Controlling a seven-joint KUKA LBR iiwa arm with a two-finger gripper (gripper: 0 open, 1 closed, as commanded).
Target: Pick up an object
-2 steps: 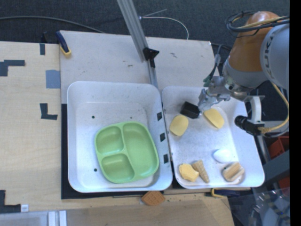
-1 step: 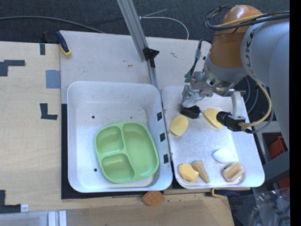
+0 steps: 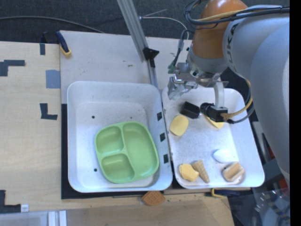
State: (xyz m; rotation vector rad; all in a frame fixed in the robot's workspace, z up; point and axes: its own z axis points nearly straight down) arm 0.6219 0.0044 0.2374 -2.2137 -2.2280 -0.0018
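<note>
The gripper [image 3: 181,86] hangs over the upper left corner of the right bin [image 3: 244,140], just right of centre in the frame, and whether it is spread or pressed together cannot be told from this angle; nothing is seen between its tips. Just below it lies a small black block [image 3: 190,109], and below that a pale yellow round piece [image 3: 178,125], both loose on the bin floor. To the right of the block, a yellow wedge [image 3: 216,122] sits partly under a black cable fitting. Along the lower edge of the same bin lie a yellow lump [image 3: 188,172], a waffle cone [image 3: 201,170], a white egg shape [image 3: 224,155] and a bread-like piece [image 3: 233,172]. The left bin [image 3: 77,126] holds a green divided plate [image 3: 126,150]. A waffle-patterned biscuit [image 3: 153,198] rests outside on the bench, below the gap between the bins.
</note>
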